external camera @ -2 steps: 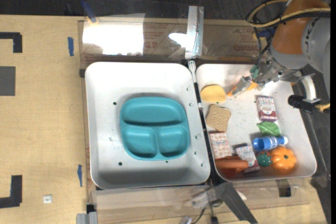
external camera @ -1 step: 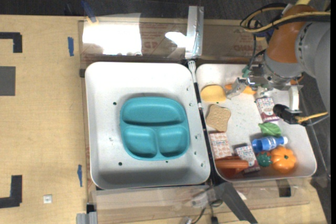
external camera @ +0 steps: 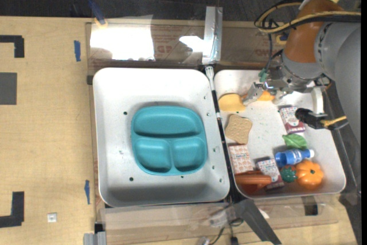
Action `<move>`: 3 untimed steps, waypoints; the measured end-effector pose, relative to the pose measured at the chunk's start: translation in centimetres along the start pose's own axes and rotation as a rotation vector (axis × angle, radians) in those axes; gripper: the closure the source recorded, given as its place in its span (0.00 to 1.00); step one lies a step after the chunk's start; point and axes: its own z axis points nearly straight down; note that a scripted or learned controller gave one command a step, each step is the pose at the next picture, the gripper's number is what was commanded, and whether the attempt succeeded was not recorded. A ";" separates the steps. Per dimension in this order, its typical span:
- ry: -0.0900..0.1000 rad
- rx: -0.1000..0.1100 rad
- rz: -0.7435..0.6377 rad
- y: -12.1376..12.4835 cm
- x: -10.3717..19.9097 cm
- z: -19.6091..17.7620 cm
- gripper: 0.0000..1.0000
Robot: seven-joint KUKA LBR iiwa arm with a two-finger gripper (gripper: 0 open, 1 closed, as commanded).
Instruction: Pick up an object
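Observation:
My gripper (external camera: 259, 90) hangs low over the far end of the right bin (external camera: 335, 152), reaching in from the right. Just to its left lies a yellow rounded piece (external camera: 230, 102), and a small orange-yellow bit (external camera: 267, 97) shows right under the gripper; I cannot tell whether it is held. Nearer the front lie a slice of bread (external camera: 238, 129), a pink packet (external camera: 289, 117), a green leaf (external camera: 295, 140), a blue bottle (external camera: 292, 156), an orange pumpkin (external camera: 310, 175) and a red sausage (external camera: 252, 179).
The left bin (external camera: 109, 123) holds a teal divided plate (external camera: 168, 138). Two printed packets (external camera: 239, 158) (external camera: 268, 167) lie near the right bin's front. A clear panel and a metal post (external camera: 212, 34) stand behind the bins.

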 end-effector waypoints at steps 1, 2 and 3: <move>0.004 -0.022 0.107 -3.4 -0.8 -4.4 0.00; 0.002 -0.006 -0.018 0.3 -0.9 -0.5 0.00; -0.003 0.004 -0.016 0.0 -1.3 -1.5 1.00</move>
